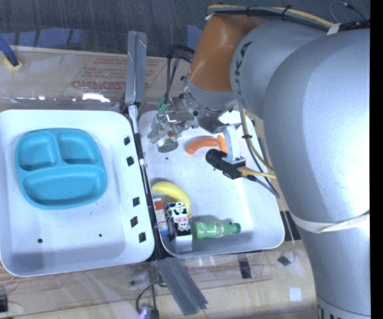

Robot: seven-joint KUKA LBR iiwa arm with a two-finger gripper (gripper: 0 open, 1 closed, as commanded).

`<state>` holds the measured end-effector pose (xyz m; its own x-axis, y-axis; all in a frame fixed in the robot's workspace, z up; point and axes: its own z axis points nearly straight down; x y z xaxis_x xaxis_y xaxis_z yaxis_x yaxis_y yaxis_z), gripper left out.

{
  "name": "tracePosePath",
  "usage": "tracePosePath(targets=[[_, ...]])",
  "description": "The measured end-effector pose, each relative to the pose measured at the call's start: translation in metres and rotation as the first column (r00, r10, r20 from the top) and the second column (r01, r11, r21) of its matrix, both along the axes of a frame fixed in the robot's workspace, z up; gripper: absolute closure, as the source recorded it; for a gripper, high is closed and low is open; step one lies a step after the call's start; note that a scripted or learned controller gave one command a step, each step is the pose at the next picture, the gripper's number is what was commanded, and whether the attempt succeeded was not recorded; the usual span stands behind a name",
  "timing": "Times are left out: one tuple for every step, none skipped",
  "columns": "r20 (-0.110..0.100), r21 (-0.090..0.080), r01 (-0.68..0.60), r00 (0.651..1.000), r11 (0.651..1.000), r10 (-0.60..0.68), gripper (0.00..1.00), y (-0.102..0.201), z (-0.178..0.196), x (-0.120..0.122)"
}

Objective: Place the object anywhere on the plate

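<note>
A blue plate (60, 166) with three compartments lies in the left bin (65, 251). In the right bin (261, 234), my gripper (163, 133) hangs low at the far left corner, close over the bin floor. An orange carrot-shaped piece (202, 143) lies just right of the gripper. A yellow banana (171, 192) lies in the middle of that bin. A green bottle (215, 229) and a black-and-white carton (178, 218) lie along its near side. Nothing is visible between the fingers.
The arm's grey body and orange band cover the right bin's far right part. A black cable plug (221, 163) hangs beside the carrot piece. A raised divider (137, 171) separates the two bins. Wooden bench runs around them.
</note>
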<state>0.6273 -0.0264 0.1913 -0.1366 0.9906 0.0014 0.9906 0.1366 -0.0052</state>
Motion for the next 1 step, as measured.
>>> tracePosePath(targets=[[0.001,-0.001,0.011,1.0,1.0,-0.011,1.0,-0.006,-0.0002,-0.022]])
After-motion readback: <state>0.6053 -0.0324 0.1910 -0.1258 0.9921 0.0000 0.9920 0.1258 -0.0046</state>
